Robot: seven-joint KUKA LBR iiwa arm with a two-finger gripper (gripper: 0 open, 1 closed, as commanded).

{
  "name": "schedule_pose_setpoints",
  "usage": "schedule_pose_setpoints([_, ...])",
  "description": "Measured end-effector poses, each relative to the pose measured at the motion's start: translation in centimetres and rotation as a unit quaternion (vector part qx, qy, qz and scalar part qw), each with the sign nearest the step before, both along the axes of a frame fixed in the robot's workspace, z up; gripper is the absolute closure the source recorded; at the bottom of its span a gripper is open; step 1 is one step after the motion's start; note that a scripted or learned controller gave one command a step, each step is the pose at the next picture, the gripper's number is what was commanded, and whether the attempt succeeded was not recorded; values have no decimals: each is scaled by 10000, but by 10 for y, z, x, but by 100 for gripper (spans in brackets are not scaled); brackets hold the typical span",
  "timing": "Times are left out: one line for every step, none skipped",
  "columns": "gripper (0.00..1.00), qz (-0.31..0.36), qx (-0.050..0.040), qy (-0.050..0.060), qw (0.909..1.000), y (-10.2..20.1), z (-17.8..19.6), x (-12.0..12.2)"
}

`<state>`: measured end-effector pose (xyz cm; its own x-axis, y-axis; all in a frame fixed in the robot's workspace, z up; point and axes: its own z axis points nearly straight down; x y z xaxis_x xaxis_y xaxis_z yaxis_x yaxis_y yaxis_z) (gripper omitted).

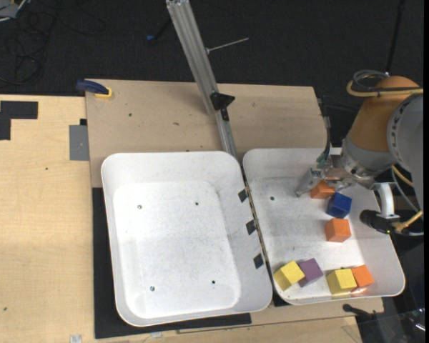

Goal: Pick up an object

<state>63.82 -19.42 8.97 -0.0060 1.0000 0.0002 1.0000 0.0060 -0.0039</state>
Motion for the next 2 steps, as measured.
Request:
schedule_pose_setpoints([100, 2, 2, 4, 10000, 0, 10, 0])
schedule_pose_setpoints([100, -45, -3, -26, 10000, -1, 54, -6])
